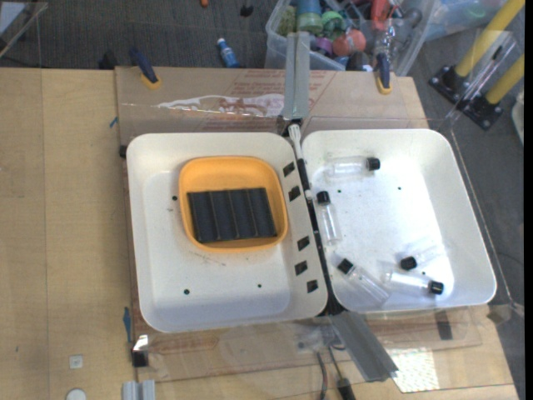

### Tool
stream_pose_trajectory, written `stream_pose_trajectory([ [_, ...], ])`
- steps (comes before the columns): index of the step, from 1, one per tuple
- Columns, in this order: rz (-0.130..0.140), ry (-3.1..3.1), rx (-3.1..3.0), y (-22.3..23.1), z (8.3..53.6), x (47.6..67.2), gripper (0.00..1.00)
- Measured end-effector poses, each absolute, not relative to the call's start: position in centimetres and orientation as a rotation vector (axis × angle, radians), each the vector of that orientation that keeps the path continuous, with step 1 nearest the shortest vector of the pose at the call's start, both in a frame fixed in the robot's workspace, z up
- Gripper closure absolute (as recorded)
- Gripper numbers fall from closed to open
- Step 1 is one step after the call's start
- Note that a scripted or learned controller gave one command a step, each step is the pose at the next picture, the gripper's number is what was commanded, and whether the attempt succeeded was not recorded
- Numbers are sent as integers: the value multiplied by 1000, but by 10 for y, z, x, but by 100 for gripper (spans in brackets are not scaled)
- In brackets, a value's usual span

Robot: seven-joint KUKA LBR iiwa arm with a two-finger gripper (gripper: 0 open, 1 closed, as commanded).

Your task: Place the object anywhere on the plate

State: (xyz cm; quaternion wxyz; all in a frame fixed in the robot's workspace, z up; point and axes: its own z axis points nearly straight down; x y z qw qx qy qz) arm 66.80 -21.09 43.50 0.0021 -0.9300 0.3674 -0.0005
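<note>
Honestly, can't tell the hand's opening or load from this frame. The arm comes in from the right, so the right bin [466, 223] is the near side. It holds clear black-capped vials [350, 168], scattered. The one by the divider [328, 222] has its long axis running top-to-bottom. The orange plate [193, 173] sits in the left bin [158, 298], left of the vials, with a black ribbed block [231, 215] already on it.

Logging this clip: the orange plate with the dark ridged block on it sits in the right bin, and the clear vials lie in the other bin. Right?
Not quite. The camera view shows the orange plate, carrying the dark ridged block, in the left bin. The clear vials lie in the right bin.
</note>
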Motion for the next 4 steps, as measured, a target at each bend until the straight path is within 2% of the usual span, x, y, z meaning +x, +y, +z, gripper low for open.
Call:
stream_pose_trajectory([
  [2,4,333,-3119,-219,434,668,100],
  [4,2,306,-3122,-218,434,668,100],
])
